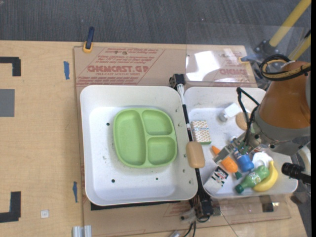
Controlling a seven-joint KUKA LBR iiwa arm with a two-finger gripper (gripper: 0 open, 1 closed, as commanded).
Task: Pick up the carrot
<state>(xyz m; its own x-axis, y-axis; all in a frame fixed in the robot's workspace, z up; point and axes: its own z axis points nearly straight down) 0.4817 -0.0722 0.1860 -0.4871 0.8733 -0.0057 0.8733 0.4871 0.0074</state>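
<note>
The bench (pixel 39 132) carries two white bins side by side. The left bin (pixel 96 181) holds a green plate (pixel 145 138) with three compartments, lying flat near the bin's centre. A black divider (pixel 185 117) runs between the two bins.

The arm (pixel 286 102) enters from the right and hangs over the right bin (pixel 207 95), with its orange band above the wrist. The gripper (pixel 239 148) sits low over the cluster of items in the middle of that bin. Its opening cannot be determined: the wrist and the surrounding items hide the tips. No item is visibly held between them.

The carrot (pixel 225 159) lies in the right bin, just left of and below the gripper, orange and tilted. Whether the gripper touches it cannot be determined.

Other contents of the right bin:
- A tan bread roll (pixel 195 155) rests at the left edge, over the divider
- A patterned card (pixel 201 131) lies above the roll
- A black-and-white packet (pixel 220 176) lies below the carrot
- A blue item (pixel 245 162) sits just right of the carrot
- A green bottle (pixel 251 179) lies beside a banana (pixel 269 177) near the lower right corner
- A small white item (pixel 228 111) lies near the upper part of the bin

A cardboard sheet (pixel 118 65) with red print lies under the bins
</note>
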